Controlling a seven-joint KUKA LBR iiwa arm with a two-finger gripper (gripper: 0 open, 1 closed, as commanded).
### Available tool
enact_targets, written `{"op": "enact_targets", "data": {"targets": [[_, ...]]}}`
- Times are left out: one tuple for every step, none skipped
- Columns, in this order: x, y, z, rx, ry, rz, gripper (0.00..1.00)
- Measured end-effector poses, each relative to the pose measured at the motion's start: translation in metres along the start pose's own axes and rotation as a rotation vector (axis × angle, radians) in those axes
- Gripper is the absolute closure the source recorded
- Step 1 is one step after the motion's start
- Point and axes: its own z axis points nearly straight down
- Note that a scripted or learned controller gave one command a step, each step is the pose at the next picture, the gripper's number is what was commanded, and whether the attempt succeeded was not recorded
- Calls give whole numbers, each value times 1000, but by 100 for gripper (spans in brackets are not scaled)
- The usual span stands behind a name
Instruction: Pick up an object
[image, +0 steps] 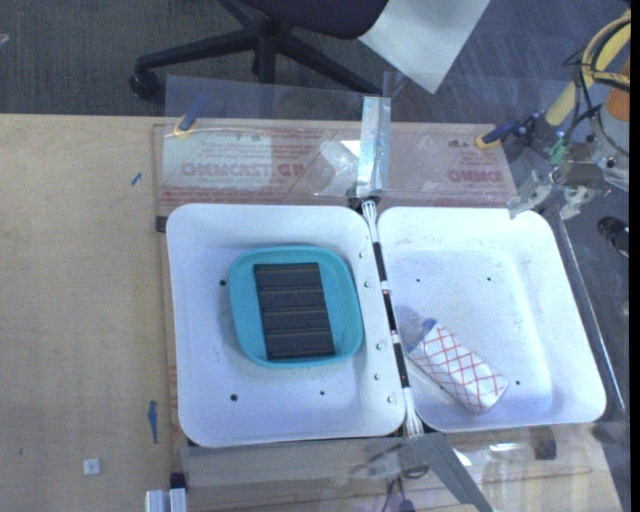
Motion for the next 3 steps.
{"op": "enact_targets", "data": {"targets": [[3,-60,66,0,0,-236,0],[62,-138,45,0,1,-201,0],[47,-148,133,-8,-3,-254,0]]}}
